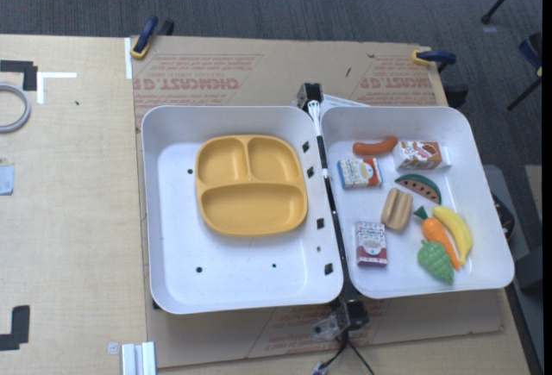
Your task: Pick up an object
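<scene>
The right bin [483, 192] holds several toy foods. A red sausage [374, 146] lies at its back, with a small carton [420, 156] to the right of it and a blue-and-white box [359, 173] below it. A watermelon slice [420, 187], a hot dog bun [397, 211], a red-and-white box [371, 244], a carrot [438, 235], a banana [455, 230] and a green vegetable [435, 262] fill the rest. In the left bin [172, 278] rests a yellow divided plate [251, 184].
Both bins sit on a cardboard sheet [224, 76] held by blue-and-yellow clamps [145, 37] at the back corners. The wooden bench [69, 218] stretches to the left with black tape marks. Dark floor lies beyond the bench.
</scene>
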Controlling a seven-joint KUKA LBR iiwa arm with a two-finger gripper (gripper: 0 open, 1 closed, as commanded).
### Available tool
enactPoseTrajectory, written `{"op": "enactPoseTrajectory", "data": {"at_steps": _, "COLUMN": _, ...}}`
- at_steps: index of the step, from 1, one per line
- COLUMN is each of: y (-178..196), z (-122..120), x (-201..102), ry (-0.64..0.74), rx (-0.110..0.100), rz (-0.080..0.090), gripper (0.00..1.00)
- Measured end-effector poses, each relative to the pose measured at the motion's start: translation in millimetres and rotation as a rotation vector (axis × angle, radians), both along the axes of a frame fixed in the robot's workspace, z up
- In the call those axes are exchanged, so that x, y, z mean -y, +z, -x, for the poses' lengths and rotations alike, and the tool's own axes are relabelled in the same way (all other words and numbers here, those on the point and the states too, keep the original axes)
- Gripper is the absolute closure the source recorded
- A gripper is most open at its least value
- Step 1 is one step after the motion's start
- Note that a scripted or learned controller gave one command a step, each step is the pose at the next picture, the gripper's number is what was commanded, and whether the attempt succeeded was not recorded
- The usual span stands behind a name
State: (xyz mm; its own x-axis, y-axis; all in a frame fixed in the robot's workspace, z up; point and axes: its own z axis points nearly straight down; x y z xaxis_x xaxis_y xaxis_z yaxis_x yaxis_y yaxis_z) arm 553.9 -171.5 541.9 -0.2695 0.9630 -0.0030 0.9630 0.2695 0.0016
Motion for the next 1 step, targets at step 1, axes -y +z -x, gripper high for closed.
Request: {"op": "enactPoseTrajectory", "data": {"at_steps": 1, "y": 0.0, "z": -105.1, "x": 50.5, "ry": 0.167, "rx": 0.001, "rz": 0.000, "gripper": 1.00}}
